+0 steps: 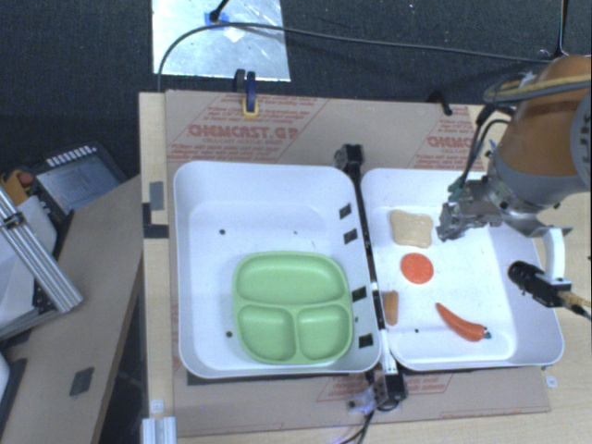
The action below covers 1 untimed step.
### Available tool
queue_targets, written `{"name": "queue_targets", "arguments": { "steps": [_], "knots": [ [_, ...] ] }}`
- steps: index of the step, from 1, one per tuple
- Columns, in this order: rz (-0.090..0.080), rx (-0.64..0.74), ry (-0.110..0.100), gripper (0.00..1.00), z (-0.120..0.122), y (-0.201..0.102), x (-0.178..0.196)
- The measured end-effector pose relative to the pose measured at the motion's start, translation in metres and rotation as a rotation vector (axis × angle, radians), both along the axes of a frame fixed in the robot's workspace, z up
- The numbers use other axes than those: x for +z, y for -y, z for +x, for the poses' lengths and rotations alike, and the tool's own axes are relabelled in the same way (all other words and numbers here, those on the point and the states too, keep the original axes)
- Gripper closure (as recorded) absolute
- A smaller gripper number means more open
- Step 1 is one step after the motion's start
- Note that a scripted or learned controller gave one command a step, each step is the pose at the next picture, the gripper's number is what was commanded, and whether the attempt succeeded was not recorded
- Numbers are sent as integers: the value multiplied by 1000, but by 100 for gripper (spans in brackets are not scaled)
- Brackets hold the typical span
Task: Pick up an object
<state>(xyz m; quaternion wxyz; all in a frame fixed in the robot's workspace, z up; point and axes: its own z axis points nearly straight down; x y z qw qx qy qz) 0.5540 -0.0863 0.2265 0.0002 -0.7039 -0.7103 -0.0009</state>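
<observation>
While the gripper point(450, 222) hangs over the right bin point(536, 340), its opening cannot be told; a tan block point(412, 228) lies just beside it.

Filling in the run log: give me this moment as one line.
arm: over right bin | gripper: beside pale tan slab, nothing seen held | also there: round orange-red disc, orange-red chili pepper

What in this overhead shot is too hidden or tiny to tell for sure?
- Tool: dark and small above the right white bin; open or shut is unreadable.
- Small brown piece: pressed against the bin's left wall, too small to identify.
- Grey arm with orange band: cut off by the right edge.
</observation>
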Motion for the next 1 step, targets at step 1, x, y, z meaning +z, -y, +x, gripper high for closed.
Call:
{"name": "queue_targets", "arguments": {
  "steps": [1],
  "knots": [
    [1,1,1,100,-5,-56,10]
  ]
}}
